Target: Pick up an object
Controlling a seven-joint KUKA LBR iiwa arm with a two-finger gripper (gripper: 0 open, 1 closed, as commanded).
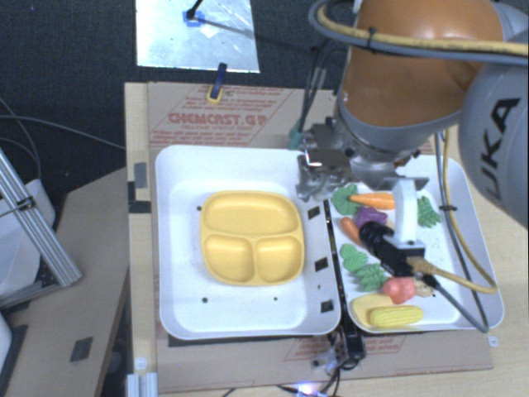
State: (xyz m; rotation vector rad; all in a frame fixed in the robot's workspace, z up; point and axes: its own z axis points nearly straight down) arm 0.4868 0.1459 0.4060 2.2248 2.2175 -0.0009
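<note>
Counter (87, 222) bears two bins: left bin (178, 222) holds yellow tray (250, 236), right bin (478, 255) toy carrot (374, 199). Tool (314, 182) above their shared edge, grip unreadable.

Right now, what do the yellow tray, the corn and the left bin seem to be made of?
The tray: likely moulded plastic with a satin finish; even yellow, rounded compartment walls. The corn: probably toy plastic, perhaps rubber; flat even colour, too small to be sure. The left bin: seemingly thin white plastic, smooth, with soft highlights along its rim.

One high slanted view over bench (91, 230)
</note>
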